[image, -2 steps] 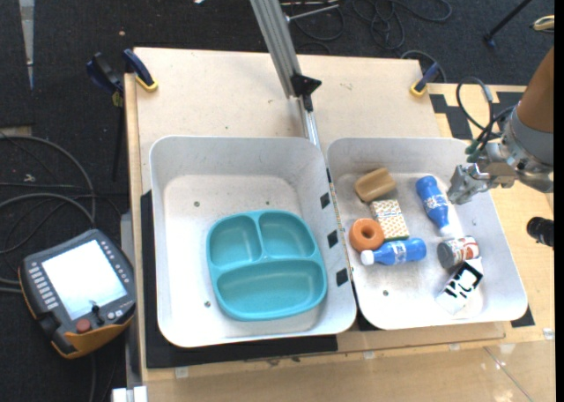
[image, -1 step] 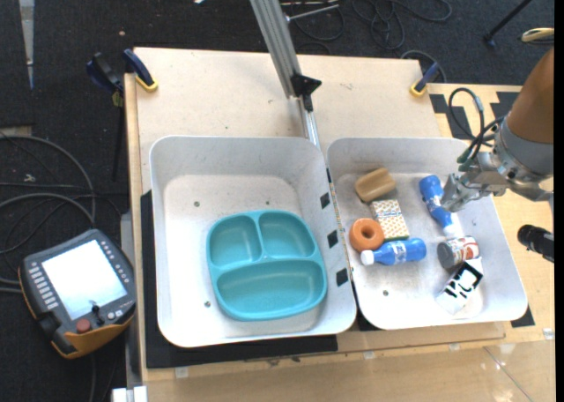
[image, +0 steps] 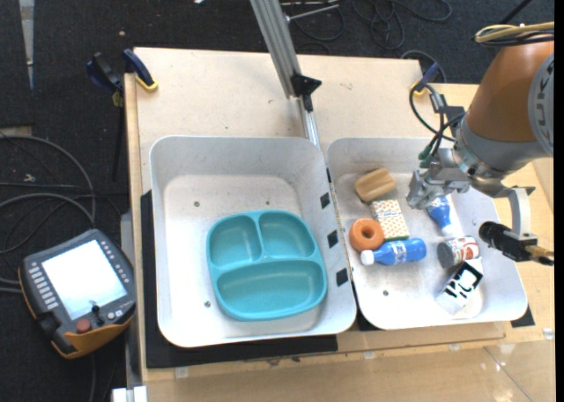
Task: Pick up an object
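My gripper point(image: 429, 187) sits low over the right bin point(image: 507, 303), at the upper end of a small blue and white tube point(image: 440, 212) that lies slanted just below it. That tube looks like the thing to go for. To take it well I judge I should come straight down with the fingers astride its narrow width, not along its length, and close near its middle so it does not pivot out as I lift. It lies close to other things, so the approach wants to stay tight: the patterned packet point(image: 390, 219) is just to its left, the tan sponge-like block point(image: 375, 184) is up and to the left, and the small can point(image: 457, 249) is just below. The blue bottle point(image: 395, 253) and the orange ring point(image: 366, 234) lie further down and left, the black and white box point(image: 461, 286) near the bin's lower edge. The left bin point(image: 176, 215) carries only the teal divided tray point(image: 264, 264), well apart from my work. Of my hand itself: the metal body hides the tips from above, so how far it is parted I cannot tell, nor whether it touches the tube or merely hovers at its end. Nothing is visibly caught in it.
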`<state>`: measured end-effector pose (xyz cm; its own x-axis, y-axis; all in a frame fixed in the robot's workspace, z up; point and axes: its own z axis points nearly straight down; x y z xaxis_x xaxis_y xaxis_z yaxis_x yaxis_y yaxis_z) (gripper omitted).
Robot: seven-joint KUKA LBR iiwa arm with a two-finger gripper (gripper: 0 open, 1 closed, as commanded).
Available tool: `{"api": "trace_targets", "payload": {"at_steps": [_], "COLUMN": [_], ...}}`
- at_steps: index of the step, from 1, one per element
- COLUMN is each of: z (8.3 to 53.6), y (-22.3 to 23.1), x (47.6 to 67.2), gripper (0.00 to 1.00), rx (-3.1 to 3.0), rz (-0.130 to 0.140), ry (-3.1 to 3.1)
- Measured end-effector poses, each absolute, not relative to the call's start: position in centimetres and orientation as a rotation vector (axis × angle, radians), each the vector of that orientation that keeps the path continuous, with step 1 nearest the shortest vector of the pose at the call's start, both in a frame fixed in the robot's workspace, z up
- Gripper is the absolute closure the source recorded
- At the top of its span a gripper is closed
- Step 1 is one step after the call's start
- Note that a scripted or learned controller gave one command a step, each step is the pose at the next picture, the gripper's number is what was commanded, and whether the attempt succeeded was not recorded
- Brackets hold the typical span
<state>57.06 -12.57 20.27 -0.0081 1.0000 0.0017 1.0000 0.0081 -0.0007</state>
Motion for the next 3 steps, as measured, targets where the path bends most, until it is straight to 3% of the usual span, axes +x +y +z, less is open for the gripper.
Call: {"api": "trace_targets", "payload": {"at_steps": [1,3], "z": [21.8,21.3], "y": [-7.4,3.9], "x": [58.2,58.5], "gripper": [1.0,1.0], "rx": [-2.212,-2.211], "rz": [-0.005,-0.001], "ry": [-2.232,-2.229]}}
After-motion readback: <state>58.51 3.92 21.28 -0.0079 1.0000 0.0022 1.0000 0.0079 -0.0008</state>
